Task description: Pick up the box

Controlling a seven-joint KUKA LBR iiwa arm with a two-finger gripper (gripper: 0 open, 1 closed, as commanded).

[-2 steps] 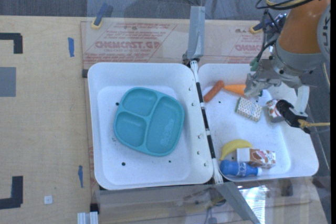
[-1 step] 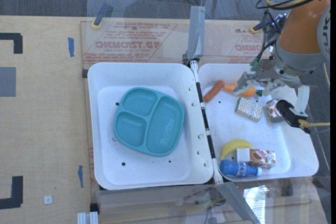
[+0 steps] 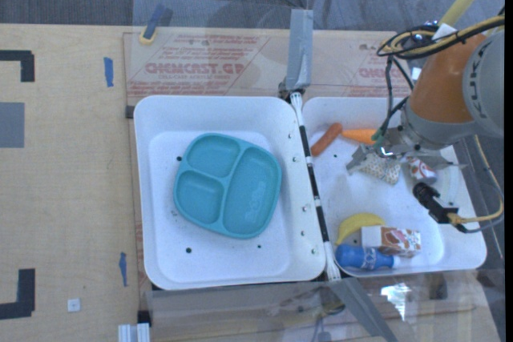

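While the gripper (image 3: 373, 160) hangs over the upper part of the right bin (image 3: 341, 192), at about 12 o'clock from the middle of the bin, the box (image 3: 391, 239) lies well apart from it, at about 6 o'clock and near the lower wall. I cannot tell whether the gripper is apart or together, because the wrist and the cables cover it from above. The box is surely not in it.

Just below the gripper lies a pale speckled thing (image 3: 389, 171), too small to name. At 3 o'clock from this is a small red and white thing (image 3: 419, 169). A sausage (image 3: 325, 139) and a carrot (image 3: 358, 135) lie near the upper wall, at 10 and 11 o'clock of the bin.

The box is a small white carton with a brown picture, and it lies flat on its wide face. It is crowded: a banana (image 3: 358, 224) touches it at 10 o'clock, and a blue bottle (image 3: 362, 258) lies just beside it at 8 o'clock. Only its end at 3 o'clock looks free.

I judge that the approach is not yet begun. The gripper must go toward 6 o'clock and come down over the box. The danger is that it catches the banana or the bottle together with the carton.

The left bin (image 3: 152, 172) holds a teal divided plate (image 3: 228, 184), which has no part in the task.
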